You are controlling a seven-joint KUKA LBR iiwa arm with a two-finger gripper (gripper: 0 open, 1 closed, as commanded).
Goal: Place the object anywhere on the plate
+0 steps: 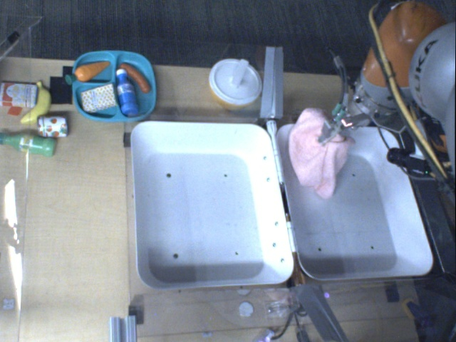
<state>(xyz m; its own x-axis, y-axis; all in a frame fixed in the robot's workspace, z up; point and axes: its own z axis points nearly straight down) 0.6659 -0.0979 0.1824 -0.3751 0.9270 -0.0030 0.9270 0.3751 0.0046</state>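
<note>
The pink cloth (pixel 317 159) hangs in the right bin (pixel 399 255), draped from the gripper (pixel 336 130) near the bin's upper left corner, its lower end trailing toward the bin floor. The jaws appear closed on the cloth's upper edge, the fabric bunched between them (the contact is small in the view, so this is a judgement). The grasp and lift seem done; the carry and release are left. The likeliest plate is the blue divided one (pixel 114 84) at the far left of the surface, well apart from the cloth and already holding toy food: a carrot, a bottle, a sausage. Reaching it would mean crossing the whole left bin (pixel 206 262).

The surface (pixel 64 234) is pale wood. A white lidded cup (pixel 236 83) stands behind the bins, and a banana (pixel 39 104), a small can (pixel 51 126) and a green bottle (pixel 28 144) lie by the left edge. Beyond is dark carpet (pixel 214 9).
</note>
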